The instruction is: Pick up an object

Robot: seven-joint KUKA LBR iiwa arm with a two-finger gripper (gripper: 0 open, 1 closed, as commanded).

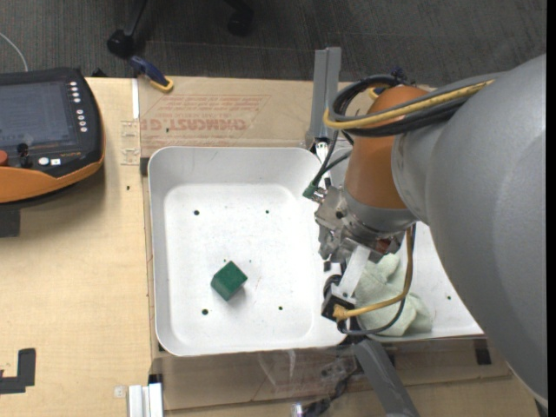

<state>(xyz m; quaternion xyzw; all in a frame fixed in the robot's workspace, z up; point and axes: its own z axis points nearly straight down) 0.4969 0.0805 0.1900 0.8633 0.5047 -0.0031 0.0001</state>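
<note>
Gripper [349, 252] hangs at the left edge of the right bin [453, 313], over a pale, soft, crumpled thing [393, 309] lying in that bin's near left corner; whether it is wide, narrow or holding anything cannot be told. Well apart, a green cube [229, 281] sits in the left bin [158, 233], toward its near edge and about midway between its sides. At the left edge of the bench [69, 276] rests an orange-and-black teach pendant [43, 137], and printed cardboard [208, 115] lies beyond the left bin.
</note>
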